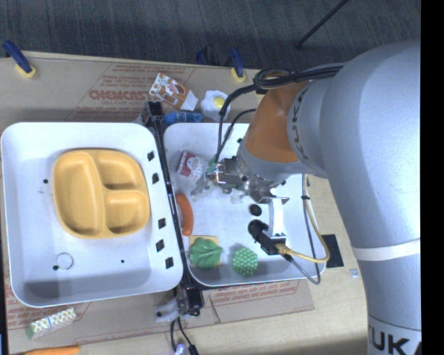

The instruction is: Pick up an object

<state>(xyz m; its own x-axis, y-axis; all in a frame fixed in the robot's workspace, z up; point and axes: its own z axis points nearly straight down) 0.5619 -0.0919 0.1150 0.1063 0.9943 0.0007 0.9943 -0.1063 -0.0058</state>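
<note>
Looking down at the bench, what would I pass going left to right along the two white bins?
Left bin → yellow divided tray → orange carrot-like piece → green leafy toy → green textured ball → the arm's orange band.

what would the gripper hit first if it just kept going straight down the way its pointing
Probably the red-and-white packet or the white floor of the right bin beside it; the gripper points down there, though height is hard to judge.
</note>
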